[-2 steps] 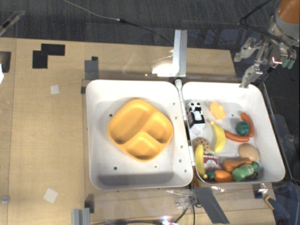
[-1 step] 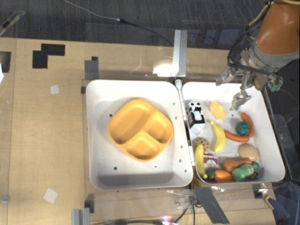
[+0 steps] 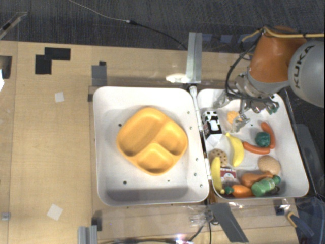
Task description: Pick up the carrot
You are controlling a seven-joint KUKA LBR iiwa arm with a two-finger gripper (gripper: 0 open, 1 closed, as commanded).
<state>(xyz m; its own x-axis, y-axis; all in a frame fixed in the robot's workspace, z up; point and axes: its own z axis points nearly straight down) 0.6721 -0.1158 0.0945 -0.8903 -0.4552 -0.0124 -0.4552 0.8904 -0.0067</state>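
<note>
Hanging over the right bin (image 3: 297, 151), the claw (image 3: 242, 117) hides its grip; the tapered orange carrot (image 3: 241, 190) lies well below it.

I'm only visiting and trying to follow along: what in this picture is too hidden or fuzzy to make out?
- Gripper: blurred and partly under the arm's wrist in the camera view, so its state is unclear.
- Orange item under the gripper: too blurred to identify.
- Pile in the right bin's near corner: the carrot and green toy overlap, hiding their outlines.
- Small black-and-white box: label too small to read.
</note>
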